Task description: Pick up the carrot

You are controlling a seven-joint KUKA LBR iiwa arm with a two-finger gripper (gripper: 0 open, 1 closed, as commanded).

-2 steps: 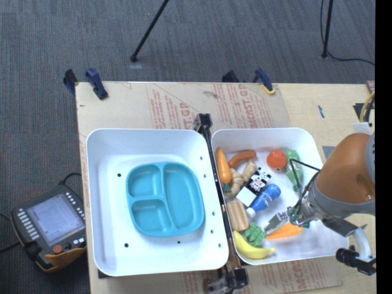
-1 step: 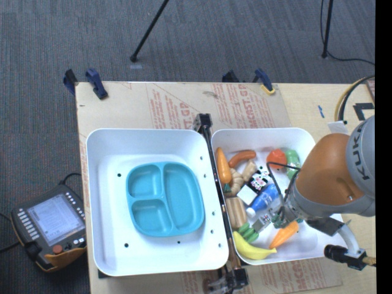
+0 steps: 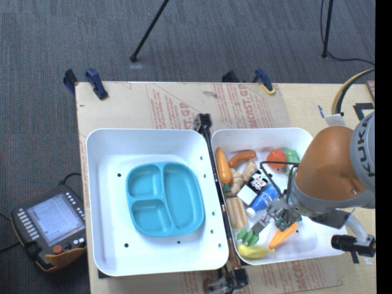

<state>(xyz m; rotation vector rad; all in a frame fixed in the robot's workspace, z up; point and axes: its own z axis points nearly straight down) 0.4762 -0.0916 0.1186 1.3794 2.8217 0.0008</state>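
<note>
At the right edge the grey arm [image 3: 343, 170] shows "KU" of its maker's name; red lettering on the bench board [image 3: 184, 106] is too small to read. Its gripper [image 3: 275, 216], lower right, hovers just above the carrot [image 3: 283, 235]; finger spacing cannot be told.

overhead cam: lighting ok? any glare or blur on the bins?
Camera view: even, soft lighting, weak shadows; no harsh glare on the white plastic left bin or the blue divided plate. Slightly soft overall; small toys in the right bin blur together, including the orange carrot beside the hand.
</note>
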